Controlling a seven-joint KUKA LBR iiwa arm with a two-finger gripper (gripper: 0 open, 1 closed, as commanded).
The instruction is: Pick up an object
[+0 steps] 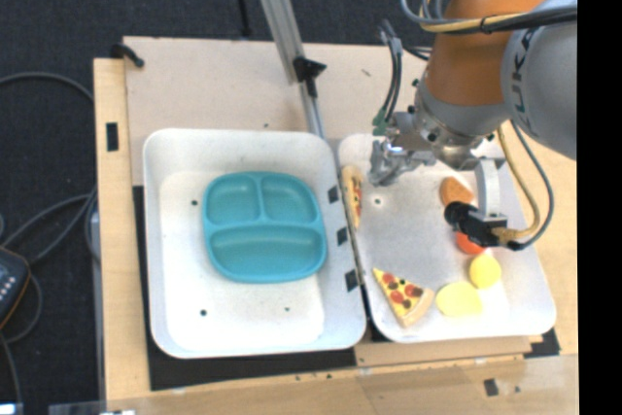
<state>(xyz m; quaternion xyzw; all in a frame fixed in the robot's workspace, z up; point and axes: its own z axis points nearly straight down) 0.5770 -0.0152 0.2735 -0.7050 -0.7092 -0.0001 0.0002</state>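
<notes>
My gripper point(382, 167) hangs low over the far left corner of the right bin point(418, 228), below the orange-banded wrist. I cannot make out anything in it. Just left of it, a thin pizza slice point(351, 196) lies along the bin's left rim. A second pizza slice point(403, 294) rests at the bin's near edge. Beside that are a flat yellow piece point(459, 299) and a rounder yellow piece point(485, 270). An orange piece point(456, 190) lies at the right, partly hidden by the arm, with a small red-orange piece point(470, 244) nearer the camera.
The left bin point(175, 306) holds a teal divided plate point(262, 226). A slanted metal pole point(282, 24) rises behind the bins. Cables and a black fitting point(478, 226) hang from the arm over the right bin's right side.
</notes>
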